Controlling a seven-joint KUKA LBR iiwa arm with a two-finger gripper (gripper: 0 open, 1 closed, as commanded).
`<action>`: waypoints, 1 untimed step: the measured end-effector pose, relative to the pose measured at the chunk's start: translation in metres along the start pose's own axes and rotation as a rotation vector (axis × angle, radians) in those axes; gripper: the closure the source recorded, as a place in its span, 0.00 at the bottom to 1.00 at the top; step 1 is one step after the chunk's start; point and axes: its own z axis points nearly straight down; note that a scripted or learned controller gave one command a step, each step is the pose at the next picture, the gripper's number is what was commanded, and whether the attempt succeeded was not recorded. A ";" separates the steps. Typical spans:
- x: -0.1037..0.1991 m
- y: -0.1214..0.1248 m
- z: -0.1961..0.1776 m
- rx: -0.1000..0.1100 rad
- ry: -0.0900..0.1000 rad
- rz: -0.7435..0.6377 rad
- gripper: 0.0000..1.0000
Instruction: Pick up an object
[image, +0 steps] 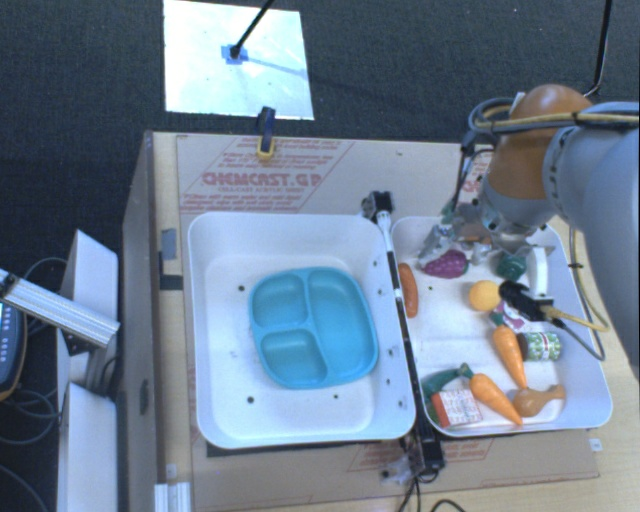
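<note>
Camera view has my arm (575, 160) reaching in from 3 o'clock, its orange band over the far end of the right bin (585, 330). My claw (462, 236) hangs at the bin's 11 o'clock corner, just above a purple eggplant-like toy (446, 264); from this slant I cannot tell how the claw is set, and I see nothing lifted. A dark green piece (512, 266) lies just at 3 o'clock of the claw. Against the divider at 9 o'clock of the bin lies a long orange-red sausage shape (408, 289). Near the bin's middle sit a yellow lemon (484, 295) and a carrot (509, 356), with a small green-labelled can (542, 346) beside it. Toward 6 o'clock I see a second carrot (492, 397), a red and white packet (456, 407) and a tan pear shape (536, 400). The left bin (225, 400) holds a blue divided plate (310, 326), flat at its centre. Both bins rest on the table (300, 170)
</note>
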 end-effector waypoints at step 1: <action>-0.022 0.020 0.026 0.000 0.000 0.002 0.00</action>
